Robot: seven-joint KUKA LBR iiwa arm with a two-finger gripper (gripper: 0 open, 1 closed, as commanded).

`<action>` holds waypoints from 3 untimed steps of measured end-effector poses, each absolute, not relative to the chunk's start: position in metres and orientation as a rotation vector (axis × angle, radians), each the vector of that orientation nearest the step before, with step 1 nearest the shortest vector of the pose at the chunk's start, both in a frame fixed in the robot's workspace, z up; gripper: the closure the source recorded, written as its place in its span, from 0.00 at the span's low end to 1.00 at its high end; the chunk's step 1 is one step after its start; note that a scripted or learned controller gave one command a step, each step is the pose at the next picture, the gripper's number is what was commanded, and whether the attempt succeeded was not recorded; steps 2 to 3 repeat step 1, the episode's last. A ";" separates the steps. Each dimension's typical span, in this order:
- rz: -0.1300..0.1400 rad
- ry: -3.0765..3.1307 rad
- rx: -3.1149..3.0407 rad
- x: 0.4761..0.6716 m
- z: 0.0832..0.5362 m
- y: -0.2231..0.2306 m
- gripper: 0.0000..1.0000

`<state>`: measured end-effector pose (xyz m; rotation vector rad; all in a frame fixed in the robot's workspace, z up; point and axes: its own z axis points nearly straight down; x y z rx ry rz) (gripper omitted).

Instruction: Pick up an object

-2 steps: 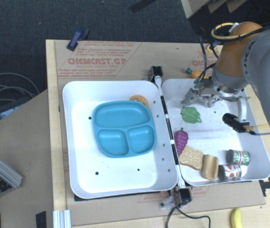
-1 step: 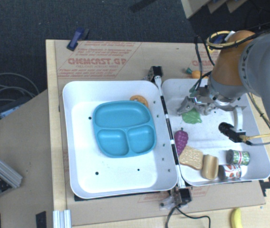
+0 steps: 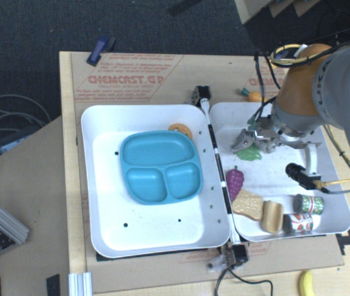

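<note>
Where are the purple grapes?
The grapes lie in the right bin, against its left wall, just above the bread and below the green thing.

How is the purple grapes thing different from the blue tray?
The grapes are purple, small and bumpy; the tray is blue, far bigger and smooth with three sections. The grapes lie in the right bin by its left wall; the tray lies mid left bin. Both look like plastic toys.

dark blue carpet floor [image 3: 33, 17], wooden bench [image 3: 70, 165], loose cables [image 3: 5, 128]
</note>
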<state>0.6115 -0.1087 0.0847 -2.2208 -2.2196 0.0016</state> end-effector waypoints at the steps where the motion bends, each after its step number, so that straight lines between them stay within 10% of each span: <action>1: 0.002 -2.219 -2.221 0.605 0.085 -0.103 0.00; 3: 0.002 -2.219 -2.221 0.605 0.085 -0.103 0.00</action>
